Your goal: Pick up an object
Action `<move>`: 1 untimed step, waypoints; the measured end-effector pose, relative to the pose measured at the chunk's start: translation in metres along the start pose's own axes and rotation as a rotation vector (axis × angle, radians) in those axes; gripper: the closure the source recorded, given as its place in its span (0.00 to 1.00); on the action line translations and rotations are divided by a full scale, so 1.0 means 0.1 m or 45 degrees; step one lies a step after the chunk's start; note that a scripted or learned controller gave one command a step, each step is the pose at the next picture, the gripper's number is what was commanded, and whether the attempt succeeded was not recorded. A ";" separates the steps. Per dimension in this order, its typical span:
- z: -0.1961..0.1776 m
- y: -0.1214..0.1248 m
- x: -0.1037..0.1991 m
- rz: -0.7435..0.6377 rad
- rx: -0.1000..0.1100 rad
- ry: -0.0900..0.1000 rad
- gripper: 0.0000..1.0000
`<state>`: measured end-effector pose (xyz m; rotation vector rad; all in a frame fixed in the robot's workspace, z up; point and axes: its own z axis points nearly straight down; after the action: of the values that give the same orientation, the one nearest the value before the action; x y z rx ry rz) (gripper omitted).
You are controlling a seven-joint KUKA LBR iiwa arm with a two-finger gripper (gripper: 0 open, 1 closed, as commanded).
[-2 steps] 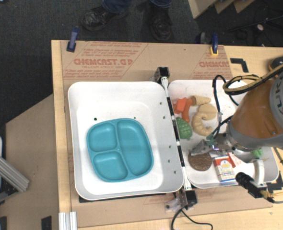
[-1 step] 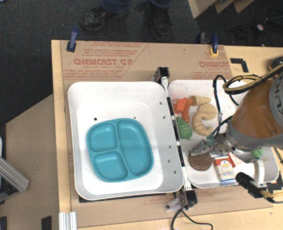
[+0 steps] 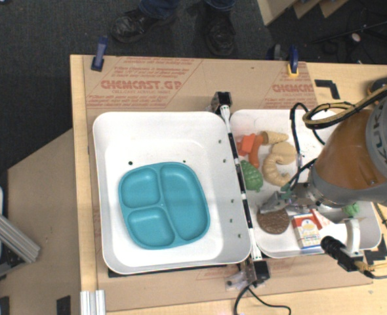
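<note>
Gripper (image 3: 282, 201) sits low in the right white bin (image 3: 272, 120), over its middle-near part, just above a round brown cookie-like disc (image 3: 273, 222). Can't tell if it is clamped on anything or what state it's in; metal parts are dark and mostly hidden under the grey arm w/ orange band (image 3: 351, 156), which comes in from the right.

Nearest things: brown disc just near of the gripper, a small red-and-white carton (image 3: 307, 231) right beside the disc, a tan croissant-shaped pastry (image 3: 280, 164) just far of the gripper. Left of the pastry lies a green leafy toy vegetable (image 3: 250, 175), and farther back an orange carrot-like piece (image 3: 248, 144) next to a small beige mushroom-shaped item (image 3: 273, 137).

Left white bin (image 3: 115, 136) holds a teal three-compartment plastic tray (image 3: 163, 204), lying flat, well apart from the gripper. Both bins rest on a brown cardboard sheet w/ red print (image 3: 141, 81).
</note>
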<state>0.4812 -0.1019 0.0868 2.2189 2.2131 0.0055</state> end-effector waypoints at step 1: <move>0.00 0.00 0.06 -0.002 0.001 0.001 0.00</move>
<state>0.4811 -0.0960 0.0867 2.2180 2.2153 0.0051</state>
